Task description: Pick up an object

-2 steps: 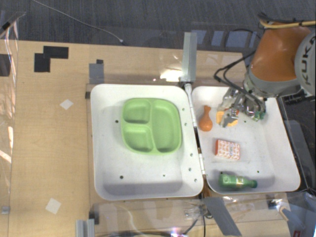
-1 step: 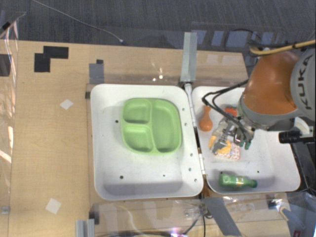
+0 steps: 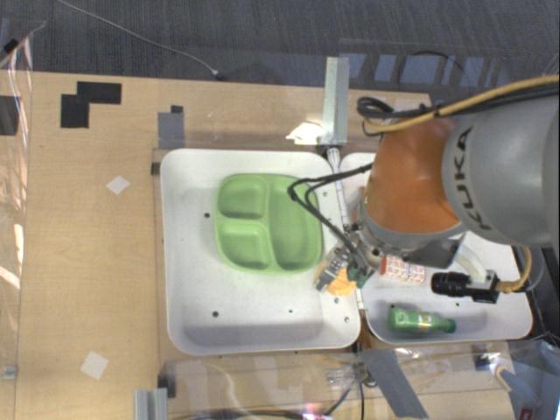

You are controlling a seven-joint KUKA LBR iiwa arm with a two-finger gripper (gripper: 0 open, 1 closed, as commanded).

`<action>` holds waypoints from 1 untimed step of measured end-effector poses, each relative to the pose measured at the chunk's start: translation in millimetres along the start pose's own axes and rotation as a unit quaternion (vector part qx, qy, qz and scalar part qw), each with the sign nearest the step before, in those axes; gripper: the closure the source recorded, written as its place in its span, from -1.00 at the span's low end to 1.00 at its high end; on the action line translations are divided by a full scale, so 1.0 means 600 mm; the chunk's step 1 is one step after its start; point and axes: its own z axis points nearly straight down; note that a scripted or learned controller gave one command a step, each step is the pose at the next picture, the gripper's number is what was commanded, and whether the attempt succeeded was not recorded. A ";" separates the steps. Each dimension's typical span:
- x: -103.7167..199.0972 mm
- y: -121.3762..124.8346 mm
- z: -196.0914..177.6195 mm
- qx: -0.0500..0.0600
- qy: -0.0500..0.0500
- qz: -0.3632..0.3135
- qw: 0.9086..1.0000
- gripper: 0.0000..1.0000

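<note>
A green three-compartment plate [image 3: 265, 223] lies in the left bin [image 3: 188, 261]. In the right bin [image 3: 516, 322] a green bottle [image 3: 420, 322] lies on its side near the front wall. A red-and-white patterned box [image 3: 404, 272] sits just under the arm. My gripper [image 3: 337, 272] hangs low over the divider between the two bins, right beside the plate's right edge. A small yellow-orange piece [image 3: 342, 288] and a bit of green [image 3: 359, 275] show right at the gripper's tip; I cannot make out whether either is held.
The arm's orange band [image 3: 407, 182] and grey body [image 3: 503, 169] cover most of the right bin. Black cables [image 3: 306, 191] loop over the plate's upper right corner. A metal post [image 3: 335, 99] stands behind the bins.
</note>
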 end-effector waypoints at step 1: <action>0.032 0.038 -0.020 0.001 -0.001 0.152 0.988 1.00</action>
